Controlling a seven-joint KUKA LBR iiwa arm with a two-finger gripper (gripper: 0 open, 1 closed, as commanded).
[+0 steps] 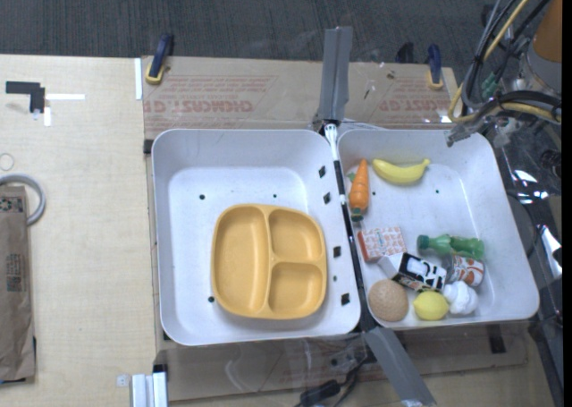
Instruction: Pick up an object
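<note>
The right bin holds several small objects. A banana lies near its far wall, with a carrot beside it along the left wall. A red and white carton, a green bottle, a black and white pack and a small can lie in the middle. At the near wall sit a brown round item, a lemon and a white ball. Part of the arm with its cables stands off the bin's far right corner.
The left bin holds a yellow divided plate. A grey divider bar runs between the bins at the back. Cardboard lies behind both bins. A brown paper bag rests on the bench at far left.
</note>
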